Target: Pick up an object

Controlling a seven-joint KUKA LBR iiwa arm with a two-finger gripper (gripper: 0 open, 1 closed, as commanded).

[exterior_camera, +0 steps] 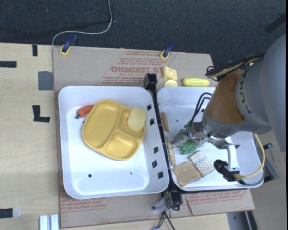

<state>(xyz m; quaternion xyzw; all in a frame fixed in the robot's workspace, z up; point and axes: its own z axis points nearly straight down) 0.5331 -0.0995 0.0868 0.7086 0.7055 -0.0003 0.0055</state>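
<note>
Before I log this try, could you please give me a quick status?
Gripper low in right bin, over green toy. Bread slice and cracker close beside.

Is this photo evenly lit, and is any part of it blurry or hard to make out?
In the camera view, light is soft and even; the yellow tray casts faint shadow on the left bin. The whole frame is slightly soft, and the small items under the arm in the right bin blur together.
</note>
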